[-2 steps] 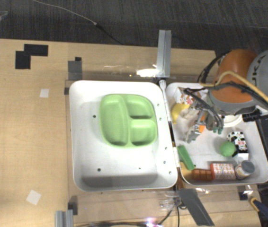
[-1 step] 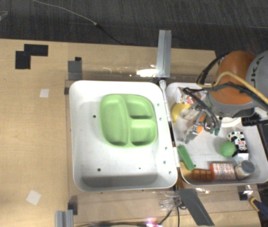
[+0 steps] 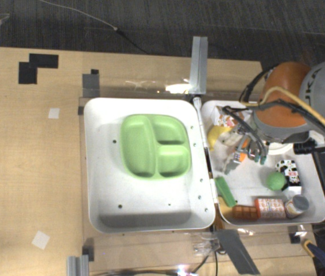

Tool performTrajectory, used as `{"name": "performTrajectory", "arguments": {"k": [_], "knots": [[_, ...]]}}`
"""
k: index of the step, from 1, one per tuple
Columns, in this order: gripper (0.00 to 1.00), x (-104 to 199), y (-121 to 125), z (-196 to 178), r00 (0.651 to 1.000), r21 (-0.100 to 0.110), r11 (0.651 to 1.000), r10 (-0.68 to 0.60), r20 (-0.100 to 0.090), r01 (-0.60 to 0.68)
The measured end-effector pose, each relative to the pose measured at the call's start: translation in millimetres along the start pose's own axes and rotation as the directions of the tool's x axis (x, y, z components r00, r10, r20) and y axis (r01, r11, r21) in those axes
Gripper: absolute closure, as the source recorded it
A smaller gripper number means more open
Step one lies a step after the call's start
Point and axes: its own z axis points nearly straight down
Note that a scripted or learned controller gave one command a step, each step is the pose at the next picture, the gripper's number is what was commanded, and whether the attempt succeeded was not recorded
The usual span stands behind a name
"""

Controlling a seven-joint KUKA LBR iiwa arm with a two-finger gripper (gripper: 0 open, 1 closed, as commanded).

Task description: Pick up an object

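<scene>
Arm point(image 3: 291, 105): grey with an orange band, reaching in from the right, bent down over the upper part of the right bin; cables draped round the wrist.
Gripper point(image 3: 248, 151): low inside the right bin, among the clutter near its upper left; finger state hidden by cables and blur, so open or closed cannot be told; nothing seen held between the fingers.
Right bin point(image 3: 323, 209): shallow, white, crowded with small items, touching the left bin along a shared edge.
Yellow object point(image 3: 217, 135): rounded, near the right bin's left wall, just beside the gripper on its left.
Green stick point(image 3: 225, 191): elongated, lying at a slant by the left wall of the right bin, below the gripper.
Green ball point(image 3: 276, 181): round, lower right of the gripper, apart from it.
Dice-like block point(image 3: 287, 170): white with dark spots, just beside the green ball on its upper right.
Red can point(image 3: 270, 207): on its side along the near wall, labelled, exact print too small to read.
Brown block point(image 3: 244, 213): touching the can's left end, against the near wall.
Grey cap point(image 3: 298, 203): small, round, at the can's right end.
Left bin point(image 3: 102, 154): shallow, white, holding one item.
Green tray point(image 3: 154, 145): light green divided plate with three compartments, upside unclear, resting near the centre of the left bin, well apart from the gripper.
Bench point(image 3: 30, 171): pale wood, black marks at upper left.
</scene>
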Motion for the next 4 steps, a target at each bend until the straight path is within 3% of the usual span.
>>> {"name": "performTrajectory", "arguments": {"k": [1, 2, 3, 4], "knots": [[0.00, 6, -1, 0, 1.000, 0.002, 1.000, -0.002, 0.001, 0.002], [0.00, 0, -5, 0, 0.996, 0.000, 0.996, 0.084, -0.001, -0.084], [0.00, 20, -9, -1, 0.967, 0.000, 0.967, 0.255, 0.002, -0.255], [0.00, 10, -1, 0, 0.933, 0.003, 0.933, 0.359, -0.001, -0.359]]}}
